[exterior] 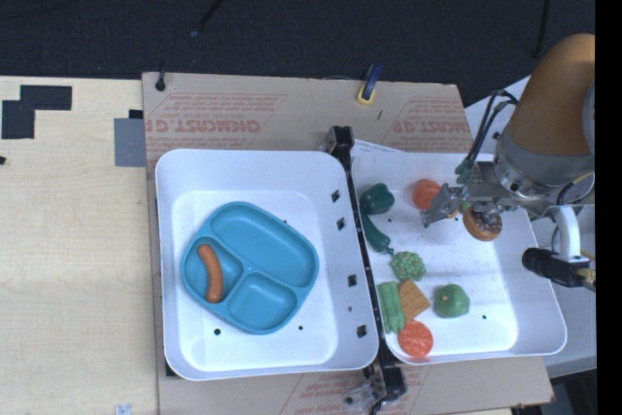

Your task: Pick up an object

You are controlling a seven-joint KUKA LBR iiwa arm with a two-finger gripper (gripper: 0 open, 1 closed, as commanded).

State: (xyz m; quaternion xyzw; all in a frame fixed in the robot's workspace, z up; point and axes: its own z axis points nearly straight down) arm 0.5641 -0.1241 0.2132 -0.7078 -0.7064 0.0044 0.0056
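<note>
— What am I seeing in the right bin [544,330], at the right of the frame?

— I've got the tool [457,205] low over its upper part; I can't tell its state. A brown, rounded object [483,225] sits just right of it, apparently touching, and an orange-red ball [425,193] lies just left.

— And the left bin [255,168]?

— A blue tray [262,267] with a sausage [210,271].

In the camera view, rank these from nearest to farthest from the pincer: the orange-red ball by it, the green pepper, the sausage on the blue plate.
Measured from the pincer:
1. Orange-red ball, right bin, just to its left in the view.
2. Green pepper, right bin, toward the near edge.
3. Sausage, in the blue plate, left bin.
</note>
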